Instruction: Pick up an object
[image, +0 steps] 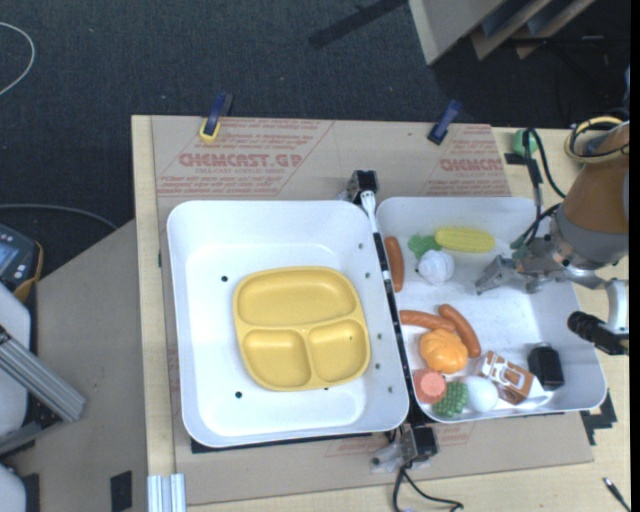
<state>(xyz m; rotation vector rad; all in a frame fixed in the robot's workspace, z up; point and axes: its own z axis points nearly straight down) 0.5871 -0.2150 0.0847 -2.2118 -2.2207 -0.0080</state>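
Observation:
The right bin (585, 395) holds toy foods. A yellow corn cob (464, 239) lies beside a green piece (422, 243) at the back, with a white bulb (435, 266) just in front of them. A red sausage (395, 262) rests along the left wall. Nearer the front are two more sausages (460, 328), an orange fruit (443, 351), a pink disc (431, 385), broccoli (452, 400), a white egg (481, 394), a brown-and-white packet (510, 376) and a black block (546, 366). My gripper (508, 280) hovers over the bin's bare right middle, fingers spread open, nothing between them.
The left bin (195, 300) carries a yellow three-compartment plate (298, 325). A black divider with clamps (380, 260) runs between the bins. The orange-banded arm (598, 205) comes in over the right bin's far right wall.

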